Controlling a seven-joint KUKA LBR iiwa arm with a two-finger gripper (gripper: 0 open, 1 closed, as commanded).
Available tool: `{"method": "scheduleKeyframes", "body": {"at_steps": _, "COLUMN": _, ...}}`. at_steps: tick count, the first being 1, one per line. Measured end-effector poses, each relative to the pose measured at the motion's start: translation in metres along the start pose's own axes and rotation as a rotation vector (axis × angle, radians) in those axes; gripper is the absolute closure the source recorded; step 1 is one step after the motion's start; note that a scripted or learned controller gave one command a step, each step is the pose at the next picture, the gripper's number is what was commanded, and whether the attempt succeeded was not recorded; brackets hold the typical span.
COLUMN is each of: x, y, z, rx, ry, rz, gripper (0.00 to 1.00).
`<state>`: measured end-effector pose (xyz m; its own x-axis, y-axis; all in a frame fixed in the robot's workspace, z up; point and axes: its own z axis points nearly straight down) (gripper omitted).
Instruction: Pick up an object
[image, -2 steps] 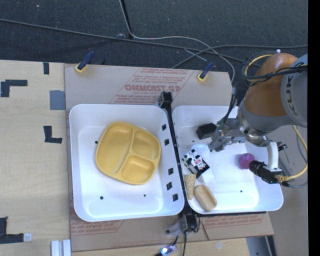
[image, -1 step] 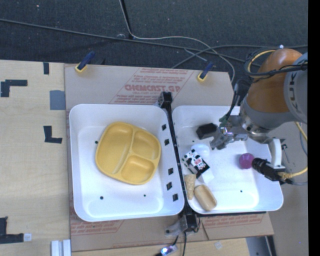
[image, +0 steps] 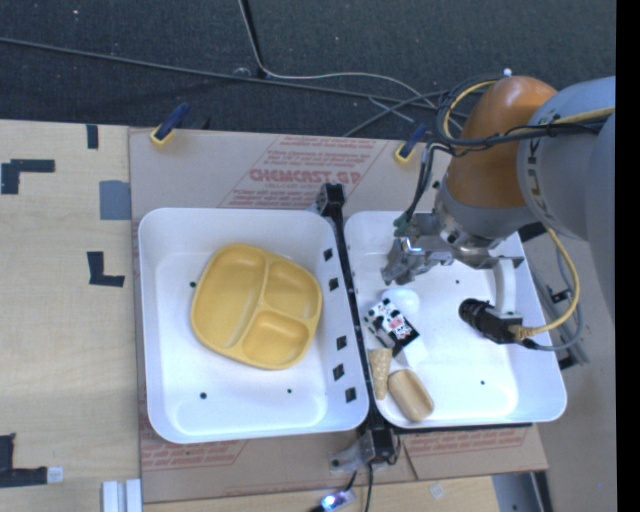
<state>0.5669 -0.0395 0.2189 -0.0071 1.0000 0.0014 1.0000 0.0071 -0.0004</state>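
My gripper (image: 402, 268) hangs over the upper left part of the right bin (image: 500, 405), its grey fingers pointing down just above a small black-and-white object (image: 392, 322). Nothing shows between the fingers. A tan bread-roll-shaped object (image: 410, 394) lies near the bin's front edge, with a pale stick-like piece (image: 380, 369) beside it on the left. A yellow divided plate (image: 257, 304) lies in the left bin (image: 165, 400).
A black divider (image: 345, 300) runs between the two bins. The arm's orange band (image: 500, 115) and grey body cover the right bin's far right side. A black cable end (image: 487, 318) hangs over the bin's right half. Cardboard lies under both bins.
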Motion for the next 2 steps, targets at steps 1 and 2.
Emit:
{"method": "scheduleKeyframes", "body": {"at_steps": 1, "x": 0.052, "y": 0.014, "z": 0.01, "rx": 0.002, "ry": -0.001, "rz": 0.001, "gripper": 1.0}}
{"method": "scheduleKeyframes", "body": {"at_steps": 2, "x": 0.108, "y": 0.021, "z": 0.014, "rx": 0.001, "ry": -0.001, "rz": 0.0, "gripper": 1.0}}
